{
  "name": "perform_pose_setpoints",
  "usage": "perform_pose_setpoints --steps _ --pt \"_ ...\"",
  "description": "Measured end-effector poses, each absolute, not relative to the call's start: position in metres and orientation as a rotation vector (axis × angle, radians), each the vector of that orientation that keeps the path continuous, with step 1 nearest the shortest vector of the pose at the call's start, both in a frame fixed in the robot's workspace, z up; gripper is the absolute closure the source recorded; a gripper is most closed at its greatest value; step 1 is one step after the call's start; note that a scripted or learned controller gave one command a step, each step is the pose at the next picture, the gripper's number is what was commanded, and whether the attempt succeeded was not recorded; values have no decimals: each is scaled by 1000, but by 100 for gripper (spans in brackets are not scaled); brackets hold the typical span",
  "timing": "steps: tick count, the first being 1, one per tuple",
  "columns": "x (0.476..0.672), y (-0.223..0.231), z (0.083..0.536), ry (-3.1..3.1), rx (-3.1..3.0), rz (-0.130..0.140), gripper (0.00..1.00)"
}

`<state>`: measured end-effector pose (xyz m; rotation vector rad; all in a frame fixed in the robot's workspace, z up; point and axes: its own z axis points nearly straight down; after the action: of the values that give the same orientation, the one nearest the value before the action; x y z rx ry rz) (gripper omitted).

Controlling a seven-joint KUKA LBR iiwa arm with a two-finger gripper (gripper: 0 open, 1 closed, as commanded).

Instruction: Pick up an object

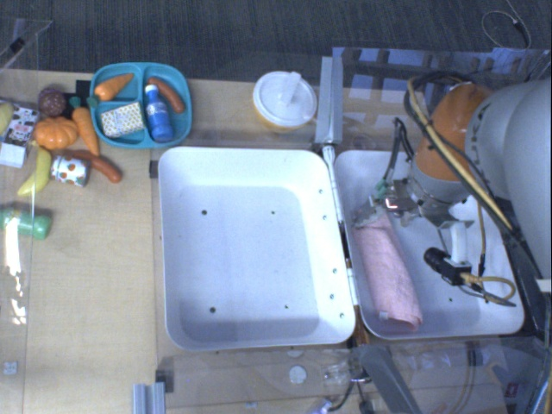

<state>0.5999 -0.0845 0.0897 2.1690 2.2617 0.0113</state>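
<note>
Gripper [385, 207] low in the right bin [492, 313], at the upper end of the pink rolled cloth [388, 270]. Tips are right at the cloth's top edge; contact looks likely but whether the cloth sits between the fingers can't be made out, nor whether they are spread or closed.

Cloth runs away from the gripper toward the near rim of the bin, lying along the bin's left wall, slightly slanted.

Just behind the gripper: grey arm [517, 145] with its orange band [453, 132], coming in from the right, cables looping down beside it. A black and yellow cable fitting [457, 270] hangs over the bin floor to the right of the cloth, apart from it.

Left of the gripper, across the divider: left bin [185, 317], white.

Farther, up and left of the gripper on the bench: white lidded cup [285, 99] on a yellow base, beyond the left bin's far rim.

Farther left still: teal divided plate [177, 89] holding toy food, including a carrot [114, 86] and a blue bottle [158, 112].

Farthest, at the bench's left edge: loose toy pieces, among them a small pumpkin [55, 134], a banana [36, 172], a sausage [105, 168] and a green item [30, 223].
</note>
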Motion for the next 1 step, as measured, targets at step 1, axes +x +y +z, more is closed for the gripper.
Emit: perform_pose_setpoints --steps 1 --pt "601 -89 90 2403 2008 13 0"
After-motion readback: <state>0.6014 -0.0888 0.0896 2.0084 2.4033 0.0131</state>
